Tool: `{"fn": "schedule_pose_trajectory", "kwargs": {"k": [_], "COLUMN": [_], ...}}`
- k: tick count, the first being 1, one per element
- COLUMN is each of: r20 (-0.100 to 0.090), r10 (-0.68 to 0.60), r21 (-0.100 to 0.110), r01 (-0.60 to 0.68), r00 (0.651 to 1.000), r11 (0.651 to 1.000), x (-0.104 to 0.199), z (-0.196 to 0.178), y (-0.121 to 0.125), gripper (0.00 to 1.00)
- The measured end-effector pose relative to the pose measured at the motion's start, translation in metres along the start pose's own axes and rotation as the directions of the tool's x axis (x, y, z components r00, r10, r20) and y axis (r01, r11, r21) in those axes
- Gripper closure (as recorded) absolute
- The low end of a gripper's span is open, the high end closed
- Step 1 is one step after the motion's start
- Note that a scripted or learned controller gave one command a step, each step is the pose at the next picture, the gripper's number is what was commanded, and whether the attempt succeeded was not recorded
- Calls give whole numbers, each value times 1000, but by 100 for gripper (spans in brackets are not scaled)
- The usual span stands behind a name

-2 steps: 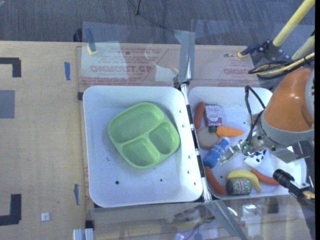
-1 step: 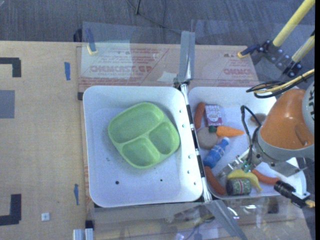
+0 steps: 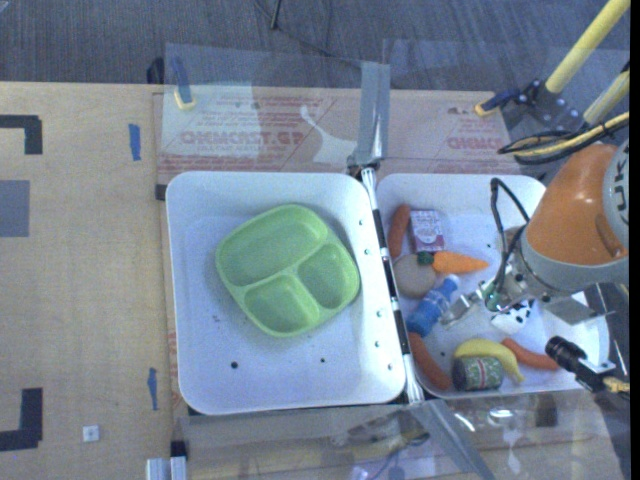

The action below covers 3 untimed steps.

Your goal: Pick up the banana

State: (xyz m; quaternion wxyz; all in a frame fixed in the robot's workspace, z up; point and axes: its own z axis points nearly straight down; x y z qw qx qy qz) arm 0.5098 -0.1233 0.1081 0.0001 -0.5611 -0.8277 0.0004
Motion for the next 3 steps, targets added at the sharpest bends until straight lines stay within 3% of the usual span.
{"fn": "schedule_pose_trajectory", "kwargs": {"k": [1, 2, 3], "r20": [-1, -2, -2], "r10": [-127, -150, 127], "r21": [1, 1, -4], "r01": [127, 150, -127], "r00": [992, 989, 992], "r11": [992, 989, 992], "x": [60, 26, 16], "z": [-107, 3, 21], "y": [-9, -23, -25], "gripper": [0, 0, 0]}}
